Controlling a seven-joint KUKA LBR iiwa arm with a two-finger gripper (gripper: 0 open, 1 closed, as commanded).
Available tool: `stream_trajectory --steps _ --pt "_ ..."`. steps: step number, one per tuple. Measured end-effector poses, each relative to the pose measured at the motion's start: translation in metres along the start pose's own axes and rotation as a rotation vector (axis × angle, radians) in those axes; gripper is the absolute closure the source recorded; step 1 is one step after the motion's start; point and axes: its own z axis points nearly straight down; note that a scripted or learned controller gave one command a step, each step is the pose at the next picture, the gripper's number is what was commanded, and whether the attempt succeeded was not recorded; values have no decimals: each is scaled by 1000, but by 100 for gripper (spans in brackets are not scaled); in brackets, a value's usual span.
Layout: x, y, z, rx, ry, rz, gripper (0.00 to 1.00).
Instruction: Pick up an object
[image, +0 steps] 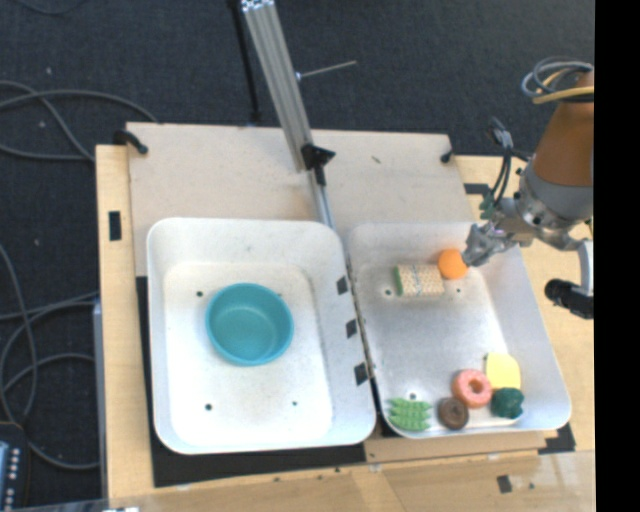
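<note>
My gripper (478, 250) hangs over the upper right part of the right bin (520, 320), its tip just right of a small orange ball (452, 264). The ball rests on the bin floor beside a pale corn-cob piece (418, 281) with a green end. Along the bin's near edge lie a pink donut (471, 387), a brown donut (453, 413), a yellow block (502, 370), a dark green lump (508, 402) and a green leafy piece (408, 411). A teal bowl (250, 322) sits in the left bin (180, 260).
A slanted metal pole (288, 100) rises from the bench behind the bins. The bench top (220, 170) lies bare behind the bins. Black cables (40, 130) trail over the dark floor at left.
</note>
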Motion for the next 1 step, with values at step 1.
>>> stream_trajectory --steps 1 --pt "-1 2 -45 -1 0 -1 100"
